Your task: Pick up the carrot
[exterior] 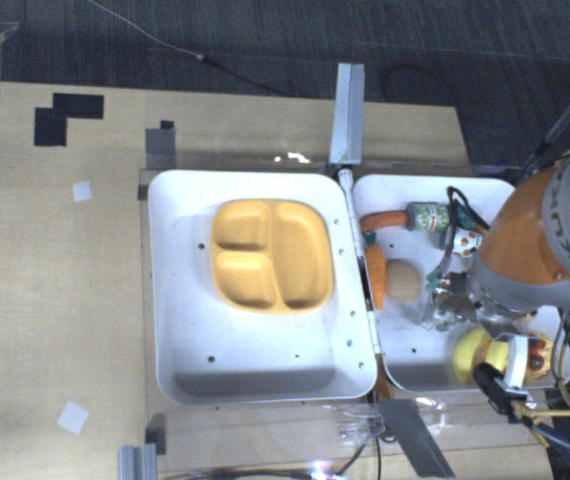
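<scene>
The carrot (375,276) is orange with a dark green top and lies lengthwise against the left wall of the right bin (405,368). My gripper (444,301) hangs low over the middle of that bin, right of the carrot and apart from it. A tan round item (402,279) lies between the two. The arm's orange band (525,243) and grey wrist cover the bin's right side.
An orange-red oblong piece (385,220) and a green bottle (427,215) lie at the back of the right bin. A yellow item (469,354) sits near its front right. The left bin (180,358) holds a yellow divided plate (270,255).
</scene>
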Robot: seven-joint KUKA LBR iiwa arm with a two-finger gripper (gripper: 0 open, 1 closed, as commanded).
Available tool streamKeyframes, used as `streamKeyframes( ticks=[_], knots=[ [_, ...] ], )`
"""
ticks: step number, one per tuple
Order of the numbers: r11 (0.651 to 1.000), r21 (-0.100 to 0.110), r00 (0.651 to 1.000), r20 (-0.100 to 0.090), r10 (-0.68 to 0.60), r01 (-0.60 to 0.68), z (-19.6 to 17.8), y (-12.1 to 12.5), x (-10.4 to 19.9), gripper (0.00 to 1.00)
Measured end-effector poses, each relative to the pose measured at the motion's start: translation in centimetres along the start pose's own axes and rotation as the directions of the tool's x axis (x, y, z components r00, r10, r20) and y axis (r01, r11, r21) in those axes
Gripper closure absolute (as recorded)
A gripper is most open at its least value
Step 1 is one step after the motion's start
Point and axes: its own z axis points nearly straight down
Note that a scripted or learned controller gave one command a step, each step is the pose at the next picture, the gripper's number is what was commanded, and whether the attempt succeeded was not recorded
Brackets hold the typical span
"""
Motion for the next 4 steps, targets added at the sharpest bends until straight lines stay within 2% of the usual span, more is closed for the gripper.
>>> streamKeyframes(
  ticks=[1, 2, 3, 4],
  knots=[
    [0.985, -0.004, 0.985, 0.001, -0.172, 0.172, -1.6, 0.0, 0.8, 1.0],
    [0.889, -0.009, 0.889, 0.002, -0.459, 0.459, 1.8, 0.3, 0.1, 1.0],
    [0.69, -0.012, 0.69, 0.009, -0.724, 0.724, 1.7, 1.1, -1.5, 1.0],
    [0.481, -0.012, 0.482, 0.016, -0.876, 0.876, 1.7, 1.2, -2.3, 1.0]
  ],
)
